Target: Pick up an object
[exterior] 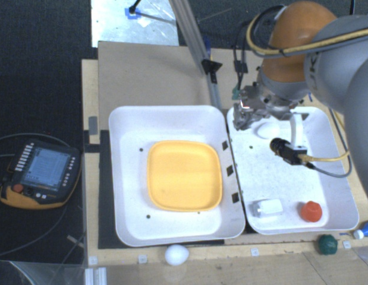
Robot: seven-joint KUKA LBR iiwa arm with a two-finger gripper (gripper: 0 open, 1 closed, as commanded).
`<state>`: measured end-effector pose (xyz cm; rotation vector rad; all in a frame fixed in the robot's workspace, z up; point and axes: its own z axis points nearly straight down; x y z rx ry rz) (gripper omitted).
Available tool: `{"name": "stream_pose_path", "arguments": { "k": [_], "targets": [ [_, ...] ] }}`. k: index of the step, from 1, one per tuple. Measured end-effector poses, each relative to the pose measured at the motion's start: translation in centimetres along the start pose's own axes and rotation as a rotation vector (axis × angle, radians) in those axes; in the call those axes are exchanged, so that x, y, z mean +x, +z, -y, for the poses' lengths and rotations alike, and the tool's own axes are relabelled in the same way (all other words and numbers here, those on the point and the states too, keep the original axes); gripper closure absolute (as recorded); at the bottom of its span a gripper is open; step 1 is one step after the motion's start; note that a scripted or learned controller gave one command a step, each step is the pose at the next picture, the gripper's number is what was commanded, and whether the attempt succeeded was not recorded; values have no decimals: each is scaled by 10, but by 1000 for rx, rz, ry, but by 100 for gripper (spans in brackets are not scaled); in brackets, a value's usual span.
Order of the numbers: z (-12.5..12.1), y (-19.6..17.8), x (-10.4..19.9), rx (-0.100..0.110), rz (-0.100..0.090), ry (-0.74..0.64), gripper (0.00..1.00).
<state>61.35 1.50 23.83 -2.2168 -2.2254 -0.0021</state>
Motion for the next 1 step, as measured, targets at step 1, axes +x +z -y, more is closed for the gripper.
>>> {"name": "stream_pose_path", "arguments": {
  "k": [1],
  "targets": [
    [-2, -7, 54, 0, 0, -1, 100]
  ]
}}
